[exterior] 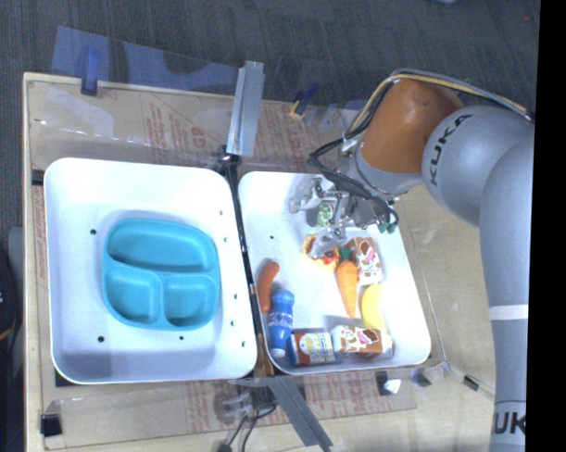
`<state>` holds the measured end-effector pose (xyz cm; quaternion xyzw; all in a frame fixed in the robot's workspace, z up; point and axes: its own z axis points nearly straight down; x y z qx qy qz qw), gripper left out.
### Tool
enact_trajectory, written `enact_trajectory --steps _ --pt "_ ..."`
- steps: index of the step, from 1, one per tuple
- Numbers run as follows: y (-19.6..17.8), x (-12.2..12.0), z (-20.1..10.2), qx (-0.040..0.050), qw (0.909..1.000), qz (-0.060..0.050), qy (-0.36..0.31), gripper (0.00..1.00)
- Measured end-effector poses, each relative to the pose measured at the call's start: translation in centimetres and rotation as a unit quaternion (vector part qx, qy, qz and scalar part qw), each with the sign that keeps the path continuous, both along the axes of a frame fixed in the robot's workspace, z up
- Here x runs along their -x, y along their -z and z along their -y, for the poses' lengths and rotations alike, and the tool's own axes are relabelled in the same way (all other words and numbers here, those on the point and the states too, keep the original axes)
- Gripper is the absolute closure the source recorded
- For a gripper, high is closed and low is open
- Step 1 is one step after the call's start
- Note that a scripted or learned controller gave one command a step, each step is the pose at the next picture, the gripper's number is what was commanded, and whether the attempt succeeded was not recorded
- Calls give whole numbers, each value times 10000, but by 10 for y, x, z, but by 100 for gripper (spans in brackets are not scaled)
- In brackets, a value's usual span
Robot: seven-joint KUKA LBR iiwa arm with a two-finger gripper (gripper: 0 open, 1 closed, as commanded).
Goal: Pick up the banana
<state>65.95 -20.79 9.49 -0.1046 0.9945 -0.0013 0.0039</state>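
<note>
The gripper (325, 233) hangs low in the right bin (412, 299), over the top end of a carrot (346, 284), finger spacing impossible to tell, while the banana (373, 307) lies just beside that carrot, untouched.

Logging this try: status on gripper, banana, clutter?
Gripper low in right bin, short of banana. Banana untouched at right wall. Carrot and carton crowd it.
</note>
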Motion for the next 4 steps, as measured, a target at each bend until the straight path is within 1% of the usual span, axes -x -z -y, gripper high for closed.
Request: enact_trajectory --steps 1,2,3,4 --pt "-204 1 -16 9 9895 -8 -1444 0" --pt "-1 0 -4 10 9772 -11 -2122 0" --pt "-13 -2 -5 21 9771 9 -2128 100" --pt "-13 -2 -5 20 9771 9 -2127 0"
